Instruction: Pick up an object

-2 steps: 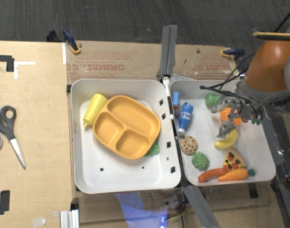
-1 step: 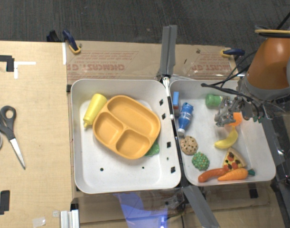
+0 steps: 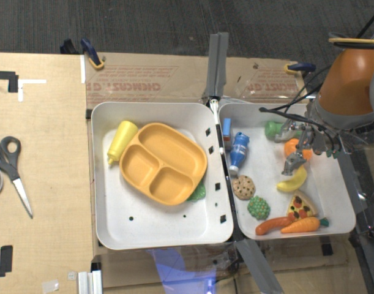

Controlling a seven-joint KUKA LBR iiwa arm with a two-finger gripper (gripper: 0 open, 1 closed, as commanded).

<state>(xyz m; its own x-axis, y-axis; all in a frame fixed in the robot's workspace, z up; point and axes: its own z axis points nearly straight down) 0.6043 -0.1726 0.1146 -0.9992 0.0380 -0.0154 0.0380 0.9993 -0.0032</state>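
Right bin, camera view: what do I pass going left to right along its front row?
Cookie → green broccoli piece → hot dog → carrot. The pizza slice sits just behind the carrot, so I leave it out of the order.

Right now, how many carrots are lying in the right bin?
2: both by the right bin's near wall, one carrot leftward, the other carrot beside it under the pizza slice. Others could hide beneath the arm.
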